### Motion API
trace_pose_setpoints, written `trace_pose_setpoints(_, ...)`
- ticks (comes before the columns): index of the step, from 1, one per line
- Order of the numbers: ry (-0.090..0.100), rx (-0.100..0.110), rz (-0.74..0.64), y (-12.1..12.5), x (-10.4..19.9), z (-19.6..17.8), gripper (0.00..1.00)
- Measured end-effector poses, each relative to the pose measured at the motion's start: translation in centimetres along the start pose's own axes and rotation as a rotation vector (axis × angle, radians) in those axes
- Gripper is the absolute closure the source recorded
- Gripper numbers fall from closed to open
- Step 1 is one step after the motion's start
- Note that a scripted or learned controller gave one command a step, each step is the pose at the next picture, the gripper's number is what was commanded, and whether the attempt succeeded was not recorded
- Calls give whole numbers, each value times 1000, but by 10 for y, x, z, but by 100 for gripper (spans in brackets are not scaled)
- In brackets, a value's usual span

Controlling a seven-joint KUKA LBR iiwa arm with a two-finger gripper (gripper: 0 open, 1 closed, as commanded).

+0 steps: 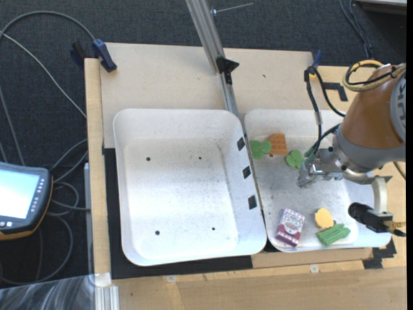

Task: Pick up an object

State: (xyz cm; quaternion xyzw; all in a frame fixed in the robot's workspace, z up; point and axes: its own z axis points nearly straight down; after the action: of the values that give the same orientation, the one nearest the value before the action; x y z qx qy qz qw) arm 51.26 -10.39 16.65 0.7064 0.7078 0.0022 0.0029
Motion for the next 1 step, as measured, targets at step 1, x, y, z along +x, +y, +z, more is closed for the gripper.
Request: trace_pose_setpoints(1, 0, 1, -1, -2, 8, -48, 100)
